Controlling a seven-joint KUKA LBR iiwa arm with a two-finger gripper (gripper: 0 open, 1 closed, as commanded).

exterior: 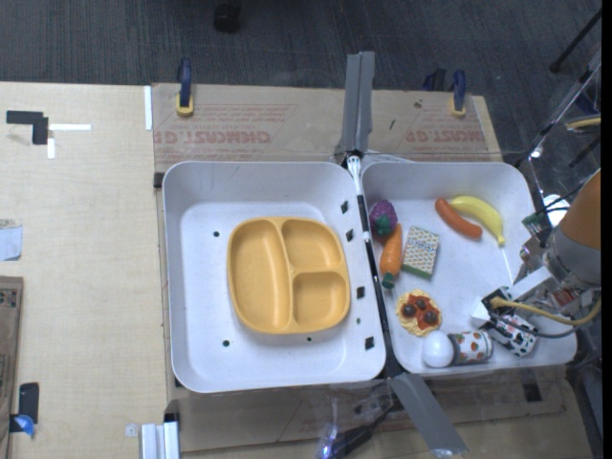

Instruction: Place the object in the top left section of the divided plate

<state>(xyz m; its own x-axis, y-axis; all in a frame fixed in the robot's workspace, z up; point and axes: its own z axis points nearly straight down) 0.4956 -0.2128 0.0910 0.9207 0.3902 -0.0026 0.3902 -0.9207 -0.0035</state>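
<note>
My claw hangs low at the right bin's near right corner; whether it is wide or narrow I cannot tell, and I see nothing gripped. Taking my claw as the mark: the can and white egg lie just left of it. The pizza slice sits a little farther left. The carrot, long axis running away from me, is left and beyond. The divided plate lies well left, in the other bin. Its top left section is its farthest reach from me.
</note>
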